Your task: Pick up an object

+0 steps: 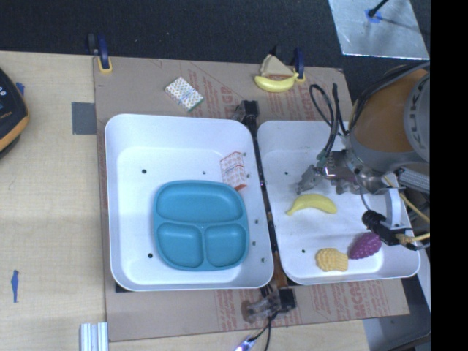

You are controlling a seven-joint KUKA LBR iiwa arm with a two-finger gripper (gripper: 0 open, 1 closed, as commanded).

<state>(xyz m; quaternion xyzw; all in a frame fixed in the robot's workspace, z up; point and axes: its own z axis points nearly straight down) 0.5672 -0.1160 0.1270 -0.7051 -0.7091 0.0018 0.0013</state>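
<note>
The right white bin holds a yellow banana, a yellow corn cob and a purple bunch of grapes. My gripper hangs over this bin's middle, just beyond the banana and a little above it. Its fingers stand open and nothing is between them. The left white bin holds a blue divided plate and a small red-and-white carton at the plate's far right corner.
The grey arm with its orange band covers the right bin's far right part, with cables trailing beside it. Outside the bins lie a second banana toy and a patterned packet on the cardboard. A black-and-orange device sits at the left edge.
</note>
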